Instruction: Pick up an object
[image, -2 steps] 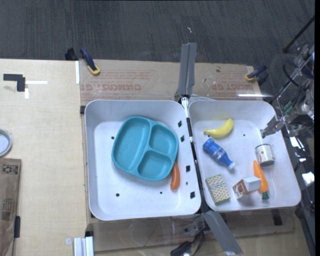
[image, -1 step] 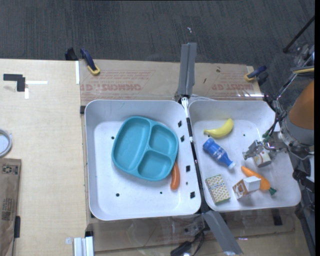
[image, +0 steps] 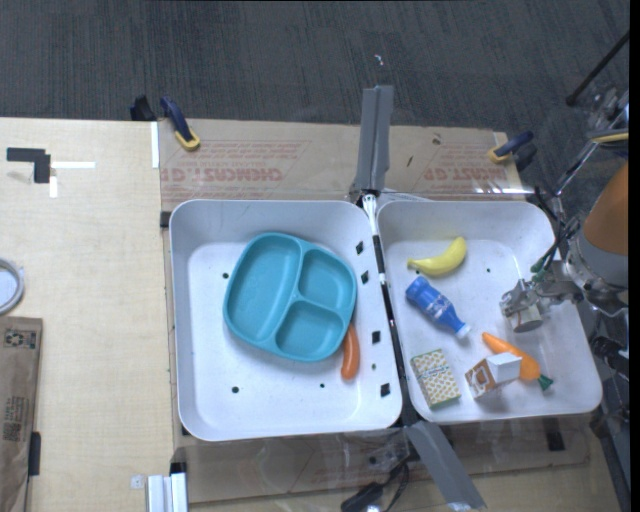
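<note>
Camera view, pale wooden bench (image: 80, 250), dark carpet floor (image: 250, 50), pincer (image: 525, 310) over right bin (image: 570, 400), grip state unclear

The right bin (image: 470, 225) is the landmark; inside it a banana (image: 439, 258) lies toward the far wall; a blue bottle (image: 436, 306) lies near its middle; a carrot (image: 516, 358), a small carton (image: 495, 377) and a patterned box (image: 435, 377) sit toward its near edge; the gripper (image: 524, 310) hangs over its right side; left of it, the left bin (image: 200, 400) holds a blue divided plate (image: 290, 296) with a sausage (image: 350, 355) beside it
</note>
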